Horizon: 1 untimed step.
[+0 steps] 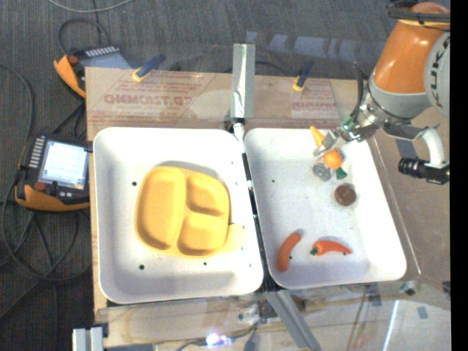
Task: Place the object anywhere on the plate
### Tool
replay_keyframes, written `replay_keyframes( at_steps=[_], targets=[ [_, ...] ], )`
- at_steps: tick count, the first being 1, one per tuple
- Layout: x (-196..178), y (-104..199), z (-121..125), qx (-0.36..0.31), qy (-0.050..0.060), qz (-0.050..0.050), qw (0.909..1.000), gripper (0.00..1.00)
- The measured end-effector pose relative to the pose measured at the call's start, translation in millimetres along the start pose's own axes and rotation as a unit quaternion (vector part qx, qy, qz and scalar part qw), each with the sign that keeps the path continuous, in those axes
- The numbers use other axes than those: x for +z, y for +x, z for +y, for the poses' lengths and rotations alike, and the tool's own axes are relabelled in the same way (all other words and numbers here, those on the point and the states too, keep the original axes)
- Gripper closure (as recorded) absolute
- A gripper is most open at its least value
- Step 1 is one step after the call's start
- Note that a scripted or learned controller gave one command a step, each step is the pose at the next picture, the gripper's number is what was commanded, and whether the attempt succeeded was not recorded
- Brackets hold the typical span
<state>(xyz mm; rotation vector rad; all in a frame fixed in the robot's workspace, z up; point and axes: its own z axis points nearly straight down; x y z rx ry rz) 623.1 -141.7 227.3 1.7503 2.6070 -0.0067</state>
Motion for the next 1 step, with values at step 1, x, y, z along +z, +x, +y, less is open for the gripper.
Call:
replay_keyframes(
  at_steps=[1],
  targets=[
    [8.6, 53.8, 46.7, -0.009, -0.001, 0.001, 1.0, 1.0]
  ],
)
